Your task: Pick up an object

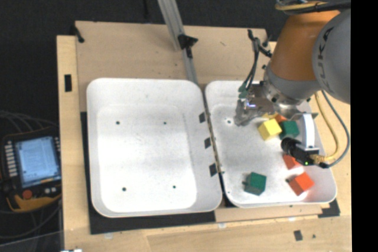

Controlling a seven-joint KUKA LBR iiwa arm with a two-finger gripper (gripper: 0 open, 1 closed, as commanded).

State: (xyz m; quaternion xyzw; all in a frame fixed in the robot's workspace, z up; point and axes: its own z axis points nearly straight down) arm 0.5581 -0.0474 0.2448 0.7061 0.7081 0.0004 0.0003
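My gripper (243, 115) hangs over the upper left part of the right bin (236, 144), its metal tip pointing down at bare bin floor. I see nothing between its fingers, and their state is hidden by the wrist. A yellow block (270, 128) lies just right of the gripper, touching a green block (290, 127). A dark green block (255, 183) sits near the bin's front edge. An orange block (300, 183) lies at the front right, and a red piece (289, 161) shows above it, partly behind a black fitting.
The left bin (147, 144) sits beside the right one, with black clips (208, 141) along the shared edge. A slanted metal rod (168, 6) runs from the top down to the bins' back. Cables (336, 133) loop at the right. A handheld pendant (32, 165) lies at far left.
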